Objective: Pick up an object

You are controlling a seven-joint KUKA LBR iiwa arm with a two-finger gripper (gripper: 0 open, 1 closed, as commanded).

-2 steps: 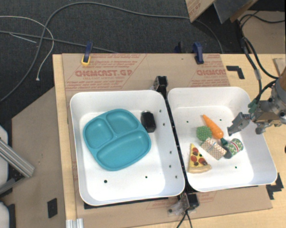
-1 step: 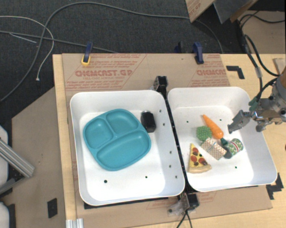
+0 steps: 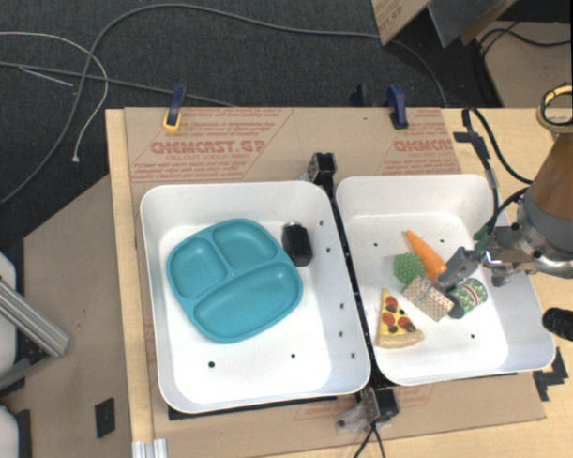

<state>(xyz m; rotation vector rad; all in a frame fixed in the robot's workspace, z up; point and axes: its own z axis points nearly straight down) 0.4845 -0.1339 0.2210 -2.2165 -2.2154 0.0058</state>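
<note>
The two-finger gripper [image 3: 460, 275] is hovering at the frame's right over a green-and-white can [image 3: 471, 295]; whether it's gripping, I cannot tell. Centring squarely should help.

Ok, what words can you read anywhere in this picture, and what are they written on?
"CHEMCAST GP", in red, on the brown protective sheet behind the left bin.
"CHEMCAST", in red and partly cut off, on the same sheet behind the right bin.
More red print under both words: too small to read.
Small can by the gripper: label too blurred to read.
Cardboard box at top: print unreadable.
</note>
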